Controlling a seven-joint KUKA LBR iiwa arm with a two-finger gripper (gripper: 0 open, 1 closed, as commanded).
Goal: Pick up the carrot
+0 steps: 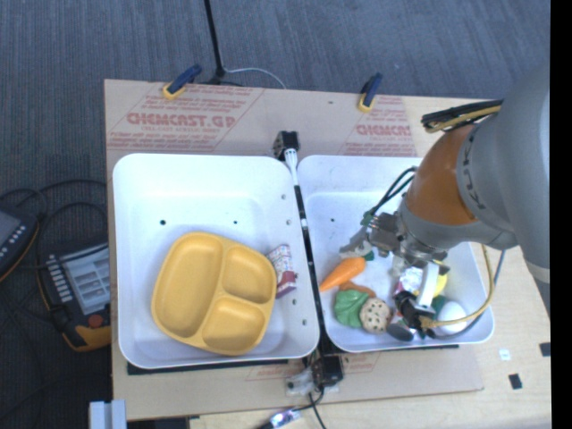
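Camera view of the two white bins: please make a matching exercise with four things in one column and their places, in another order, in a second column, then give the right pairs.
Things:
1. orange plastic toy carrot
2. yellow plastic divided tray
3. round brown toy cookie
4. blue plastic clamp

Places:
A. left bin, filling much of its floor
B. bench's far edge, behind the left bin
C. right bin, near the divider between the bins, beside the arm's wrist
D. right bin's near side, on a green toy

Pairs: 1-C, 2-A, 3-D, 4-B
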